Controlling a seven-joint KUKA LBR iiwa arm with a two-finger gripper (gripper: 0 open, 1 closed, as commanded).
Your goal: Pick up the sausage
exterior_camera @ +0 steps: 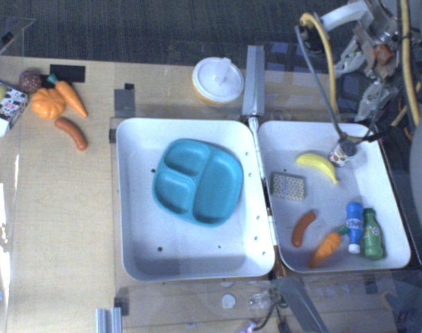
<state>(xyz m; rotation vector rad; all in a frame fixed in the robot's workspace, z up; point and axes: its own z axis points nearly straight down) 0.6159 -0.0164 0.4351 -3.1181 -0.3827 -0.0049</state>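
A reddish-brown sausage (pixel 302 228) lies in the near half of the right bin (pixel 388 179), just left of a toy carrot (pixel 325 248). A second sausage (pixel 72 132) lies on the bench at the far left, outside both bins. My gripper (pixel 357 82) hangs over the right bin's far right corner, well beyond the sausage in the bin. Its fingers (pixel 346 57) stand apart with nothing between them, so it is open.
The right bin also holds a banana (pixel 317 165), a small can (pixel 341 155), a patterned square (pixel 288 186), a blue bottle (pixel 354 226) and a green bottle (pixel 371 234). A blue divided plate (pixel 197 180) lies in the left bin (pixel 138 255). A white lidded bowl (pixel 218 80) sits behind the bins.
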